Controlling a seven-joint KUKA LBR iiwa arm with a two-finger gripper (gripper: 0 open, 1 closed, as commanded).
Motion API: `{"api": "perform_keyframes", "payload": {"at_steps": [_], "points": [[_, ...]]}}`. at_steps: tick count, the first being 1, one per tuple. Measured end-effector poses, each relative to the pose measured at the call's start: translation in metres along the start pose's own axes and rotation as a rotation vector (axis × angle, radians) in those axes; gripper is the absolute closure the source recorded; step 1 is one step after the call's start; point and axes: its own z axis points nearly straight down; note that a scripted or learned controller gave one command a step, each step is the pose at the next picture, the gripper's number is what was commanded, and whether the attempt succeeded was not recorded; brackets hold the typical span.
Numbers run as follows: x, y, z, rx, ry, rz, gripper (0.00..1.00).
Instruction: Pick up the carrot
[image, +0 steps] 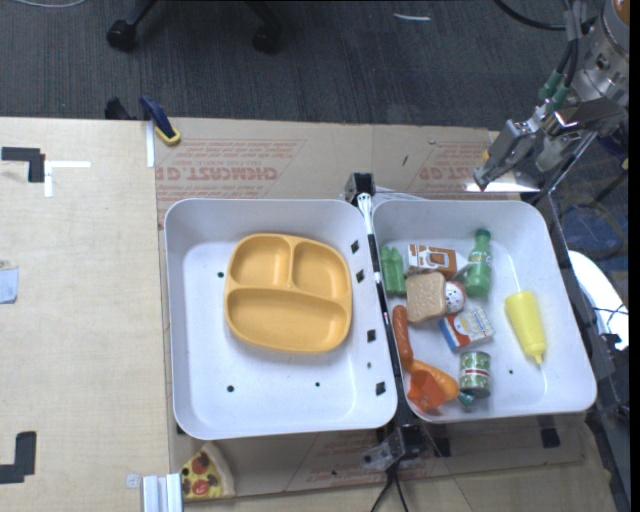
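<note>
Clearly orange, the carrot (432, 388) looks short, stubby.

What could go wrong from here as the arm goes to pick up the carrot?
1. The orange toy carrot lies tucked into a corner of the right white bin, so the wall may block the gripper.
2. A long reddish-orange toy sausage lies right beside it, alike in colour; it might be taken instead.
3. A small green-labelled tin can sits close by and could be knocked.

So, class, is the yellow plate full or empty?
Empty: all three compartments of the plate show bare yellow.
</note>
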Motion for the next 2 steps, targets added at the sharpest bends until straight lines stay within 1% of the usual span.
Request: {"api": "perform_keyframes", "payload": {"at_steps": [1, 2], "points": [[0.03, 0.048, 0.084, 0.005, 0.001, 0.045, 0.0], [0.096, 0.046, 0.247, 0.004, 0.001, 0.294, 0.0]]}}
